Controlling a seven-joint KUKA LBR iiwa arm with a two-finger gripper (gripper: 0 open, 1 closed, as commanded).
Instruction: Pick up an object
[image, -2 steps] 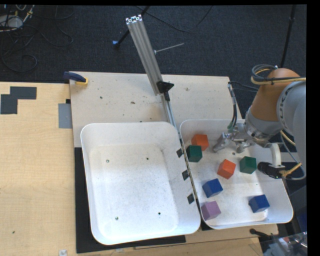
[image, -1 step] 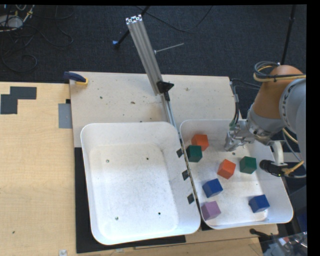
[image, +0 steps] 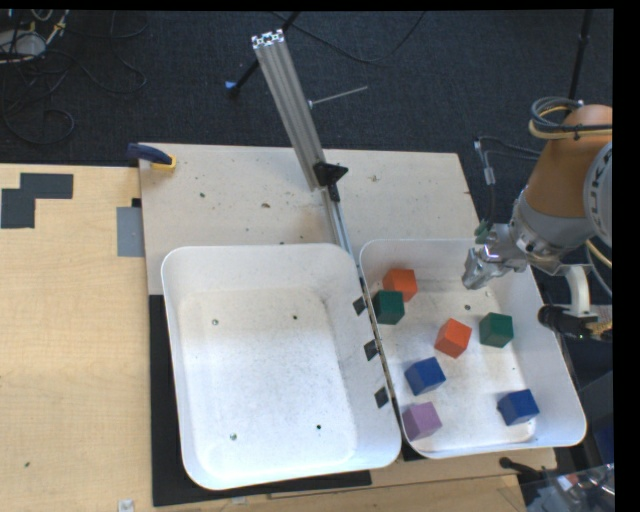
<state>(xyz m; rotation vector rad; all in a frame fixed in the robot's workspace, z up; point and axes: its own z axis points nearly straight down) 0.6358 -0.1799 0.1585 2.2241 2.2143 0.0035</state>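
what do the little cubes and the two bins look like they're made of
Cubes, e.g. the orange cube and blue cube: probably painted wood or plastic; flat solid colour, crisp edges, no shine. Bins, left bin and right bin: likely moulded plastic; white, rounded corners, thin raised rims, with dark specks on the left bin's floor.

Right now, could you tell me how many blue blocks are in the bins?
2, both in the right bin: one blue block near its middle, another blue block toward its near right corner. None looks hidden.

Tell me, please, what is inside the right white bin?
Seven cubes lie in the right bin: two orange, two green, two blue, one purple. The pincer covers some floor there.
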